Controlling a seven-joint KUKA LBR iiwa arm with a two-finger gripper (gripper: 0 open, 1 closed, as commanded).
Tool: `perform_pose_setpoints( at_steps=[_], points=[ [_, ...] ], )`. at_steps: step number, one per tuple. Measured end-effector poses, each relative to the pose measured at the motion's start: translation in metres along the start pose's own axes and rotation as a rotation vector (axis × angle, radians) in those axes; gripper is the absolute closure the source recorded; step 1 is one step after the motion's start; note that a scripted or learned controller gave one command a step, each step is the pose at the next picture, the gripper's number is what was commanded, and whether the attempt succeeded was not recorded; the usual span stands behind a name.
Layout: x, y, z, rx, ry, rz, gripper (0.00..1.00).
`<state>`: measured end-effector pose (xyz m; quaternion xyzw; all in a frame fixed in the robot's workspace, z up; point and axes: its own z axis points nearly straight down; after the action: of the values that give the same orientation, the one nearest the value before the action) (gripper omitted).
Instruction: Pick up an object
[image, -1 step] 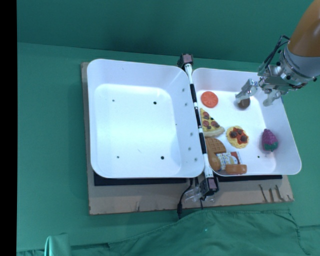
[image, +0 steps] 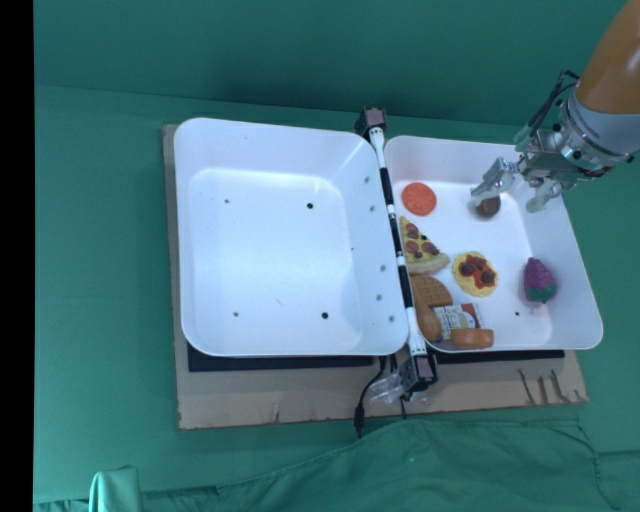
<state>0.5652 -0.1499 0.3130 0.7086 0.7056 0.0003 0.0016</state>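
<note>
My gripper (image: 518, 190) hangs over the back right part of the right bin (image: 575, 255), fingers spread apart with nothing between them. A small brown round object (image: 487, 207) lies on the bin floor just left of the fingers. Also in that bin: a red disc (image: 419, 198), a pizza slice (image: 421, 247), a round yellow tart with red topping (image: 475, 273), a purple grape bunch (image: 539, 281), a brown bread piece (image: 431, 292), a small packet (image: 458, 318) and an orange sausage-like piece (image: 471, 338).
The left bin (image: 275, 240) sits beside the right one, parted by a black-and-white divider rail (image: 392, 230). Both rest on a cardboard sheet (image: 300, 405) over green cloth. Cables hang at the front of the rail (image: 395, 390).
</note>
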Motion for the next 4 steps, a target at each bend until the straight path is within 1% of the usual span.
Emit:
perform_pose_setpoints(
  at_steps=[1, 2, 3, 4],
  points=[
    [-0.01, 0.002, 0.045, 0.005, 0.001, 0.001, 0.0],
    [-0.006, 0.004, 0.105, 0.007, 0.001, 0.0, 0.0],
    [-0.008, 0.006, 0.129, -0.004, -0.001, -0.001, 0.0],
    [-0.01, 0.009, 0.114, -0.02, -0.007, 0.003, 1.0]
  ],
)
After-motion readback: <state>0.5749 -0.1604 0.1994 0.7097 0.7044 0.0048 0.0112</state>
